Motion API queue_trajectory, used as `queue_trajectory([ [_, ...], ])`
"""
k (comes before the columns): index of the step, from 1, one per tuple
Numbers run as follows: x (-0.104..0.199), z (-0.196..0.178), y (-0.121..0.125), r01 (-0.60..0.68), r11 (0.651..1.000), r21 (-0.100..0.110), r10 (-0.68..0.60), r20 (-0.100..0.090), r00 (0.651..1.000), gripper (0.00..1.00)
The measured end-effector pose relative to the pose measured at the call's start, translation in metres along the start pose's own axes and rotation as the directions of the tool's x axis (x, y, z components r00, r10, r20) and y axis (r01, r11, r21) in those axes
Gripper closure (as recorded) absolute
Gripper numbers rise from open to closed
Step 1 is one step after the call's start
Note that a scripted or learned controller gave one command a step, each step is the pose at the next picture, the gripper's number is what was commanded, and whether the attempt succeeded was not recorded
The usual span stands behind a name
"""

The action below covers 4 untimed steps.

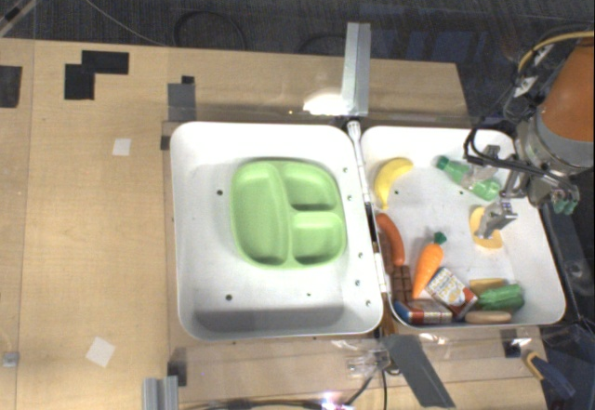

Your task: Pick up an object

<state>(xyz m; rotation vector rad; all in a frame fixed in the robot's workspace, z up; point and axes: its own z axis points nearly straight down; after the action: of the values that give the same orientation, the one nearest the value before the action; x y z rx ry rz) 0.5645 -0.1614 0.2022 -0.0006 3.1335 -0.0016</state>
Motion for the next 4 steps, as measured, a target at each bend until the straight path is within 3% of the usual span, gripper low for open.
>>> queue_trajectory([
  [1,0.048,0.099,0.037,0.021,1.000,0.004,-0.021,0.016,1.000,0.00],
  [2,0.056,0.105,0.071,0.152,0.988,0.012,-0.152,0.023,0.988,0.00],
  [3,0.052,0.093,0.073,0.159,0.987,0.012,-0.159,0.031,0.987,1.00],
  [4,0.011,0.013,0.089,0.134,0.991,0.001,-0.134,0.007,0.991,1.00],
])
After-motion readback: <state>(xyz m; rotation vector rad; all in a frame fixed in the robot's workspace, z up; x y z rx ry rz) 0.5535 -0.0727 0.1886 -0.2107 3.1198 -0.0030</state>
